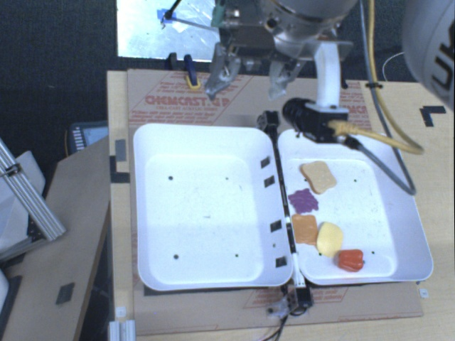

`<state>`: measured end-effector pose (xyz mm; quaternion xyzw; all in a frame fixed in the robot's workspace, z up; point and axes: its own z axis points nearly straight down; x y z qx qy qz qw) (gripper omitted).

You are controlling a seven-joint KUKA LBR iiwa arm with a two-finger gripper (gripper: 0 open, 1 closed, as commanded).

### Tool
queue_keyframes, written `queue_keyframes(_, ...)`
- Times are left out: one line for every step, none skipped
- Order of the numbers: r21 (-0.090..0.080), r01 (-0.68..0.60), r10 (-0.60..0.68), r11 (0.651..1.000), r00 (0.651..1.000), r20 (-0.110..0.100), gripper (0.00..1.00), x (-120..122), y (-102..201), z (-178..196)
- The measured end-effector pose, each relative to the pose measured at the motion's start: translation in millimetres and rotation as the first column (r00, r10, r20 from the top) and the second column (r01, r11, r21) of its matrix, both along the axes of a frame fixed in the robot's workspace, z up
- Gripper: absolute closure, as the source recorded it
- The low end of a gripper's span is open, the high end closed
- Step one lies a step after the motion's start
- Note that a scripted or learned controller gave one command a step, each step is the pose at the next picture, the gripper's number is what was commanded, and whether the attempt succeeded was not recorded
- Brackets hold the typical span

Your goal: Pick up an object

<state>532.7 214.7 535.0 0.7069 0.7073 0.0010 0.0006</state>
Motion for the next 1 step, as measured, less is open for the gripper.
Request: queue_keyframes(0.000,0.000,0.000,1.000,1.000,0.000,0.00,0.0,0.0,0.0)
